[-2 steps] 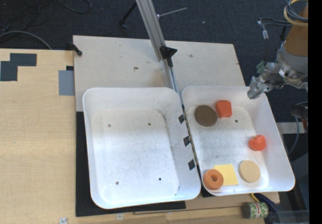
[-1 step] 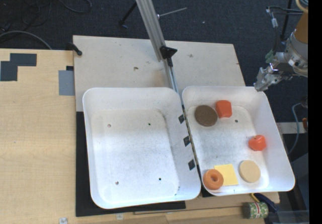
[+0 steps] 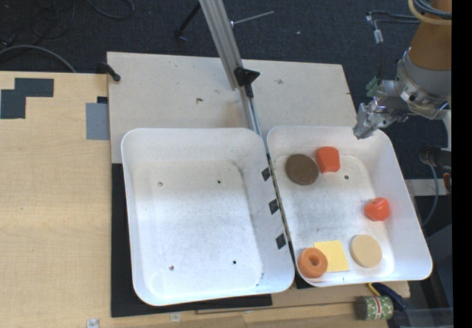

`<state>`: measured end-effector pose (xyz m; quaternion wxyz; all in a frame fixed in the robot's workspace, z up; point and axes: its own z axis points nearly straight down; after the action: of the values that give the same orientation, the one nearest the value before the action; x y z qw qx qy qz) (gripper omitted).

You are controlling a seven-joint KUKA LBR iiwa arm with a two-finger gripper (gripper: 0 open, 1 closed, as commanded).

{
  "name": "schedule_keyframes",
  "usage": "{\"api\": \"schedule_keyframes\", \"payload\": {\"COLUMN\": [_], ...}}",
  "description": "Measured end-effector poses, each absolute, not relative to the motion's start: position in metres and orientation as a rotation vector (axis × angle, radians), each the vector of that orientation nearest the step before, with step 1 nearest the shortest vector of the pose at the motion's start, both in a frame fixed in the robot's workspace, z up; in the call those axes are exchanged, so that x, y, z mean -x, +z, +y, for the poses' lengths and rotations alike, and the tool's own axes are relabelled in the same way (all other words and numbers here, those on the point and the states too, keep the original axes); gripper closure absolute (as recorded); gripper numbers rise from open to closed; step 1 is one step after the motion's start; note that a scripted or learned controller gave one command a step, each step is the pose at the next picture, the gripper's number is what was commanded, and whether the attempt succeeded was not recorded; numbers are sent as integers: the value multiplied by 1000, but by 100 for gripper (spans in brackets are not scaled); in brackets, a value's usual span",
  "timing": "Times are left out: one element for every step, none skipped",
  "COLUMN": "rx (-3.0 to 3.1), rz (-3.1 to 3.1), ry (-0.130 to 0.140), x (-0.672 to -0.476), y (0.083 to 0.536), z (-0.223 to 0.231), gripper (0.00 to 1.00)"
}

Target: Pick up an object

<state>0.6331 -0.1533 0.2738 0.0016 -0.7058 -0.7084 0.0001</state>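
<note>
Altogether six small objects lie in the right shallow white plastic bin (image 3: 402, 194), one of two bins side by side on the bench. One flat dark brown round disc (image 3: 302, 169) sits near that bin's far left corner, and one orange block (image 3: 328, 159) is just beside it, toward the far edge. One small red-orange rounded piece with a stem (image 3: 377, 208) rests by the right wall, about midway along it. Along the near edge are three things: one orange ring shaped like a doughnut (image 3: 313, 262) at the near left corner, one flat yellow square (image 3: 332, 254) touching it, and one pale tan round disc (image 3: 366, 250) just beside the square on its right. The left shallow white plastic bin (image 3: 140, 172) shows a few dark specks on its floor. One grey arm with an orange band reaches in from the right; its two-finger gripper (image 3: 366, 126) hangs over the right bin's far right corner, above the rim and well apart from every object. Whether the fingers are apart or together cannot be told, and nothing is seen between them.
</note>
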Motion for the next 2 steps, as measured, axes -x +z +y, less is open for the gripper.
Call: {"api": "schedule_keyframes", "payload": {"rx": [2213,2214], "rz": [-2222,-2221], "ry": [2,3], "x": [-623,-616], "y": [257,241], "z": [-99,-47], "gripper": [100,100]}}
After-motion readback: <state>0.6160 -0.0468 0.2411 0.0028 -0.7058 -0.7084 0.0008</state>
